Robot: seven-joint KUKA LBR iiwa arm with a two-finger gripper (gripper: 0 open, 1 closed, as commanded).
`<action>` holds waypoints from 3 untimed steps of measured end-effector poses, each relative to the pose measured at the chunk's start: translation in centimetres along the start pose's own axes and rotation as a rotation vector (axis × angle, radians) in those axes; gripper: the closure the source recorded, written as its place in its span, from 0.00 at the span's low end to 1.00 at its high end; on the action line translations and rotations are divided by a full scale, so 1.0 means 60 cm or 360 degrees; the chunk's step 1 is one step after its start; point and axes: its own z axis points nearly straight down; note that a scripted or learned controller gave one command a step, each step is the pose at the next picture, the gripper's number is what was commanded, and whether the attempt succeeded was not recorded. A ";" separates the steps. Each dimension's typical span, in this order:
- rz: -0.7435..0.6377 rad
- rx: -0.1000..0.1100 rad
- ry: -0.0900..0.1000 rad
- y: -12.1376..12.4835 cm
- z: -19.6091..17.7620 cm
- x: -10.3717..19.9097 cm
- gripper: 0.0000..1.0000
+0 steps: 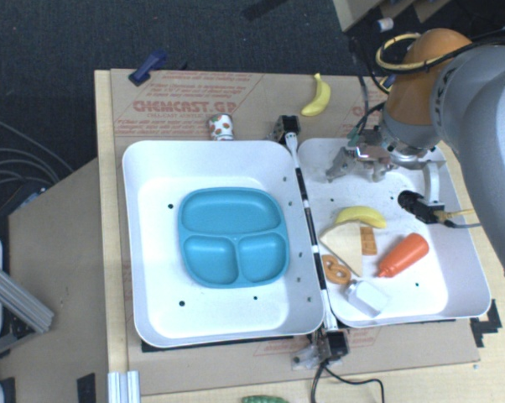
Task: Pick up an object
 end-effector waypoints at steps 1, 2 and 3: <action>0.0003 0.0006 0.0001 -0.072 0.000 0.004 0.00; 0.0001 0.0001 0.0000 0.000 0.000 0.022 0.00; 0.0000 -0.0002 -0.0001 0.001 -0.018 0.022 1.00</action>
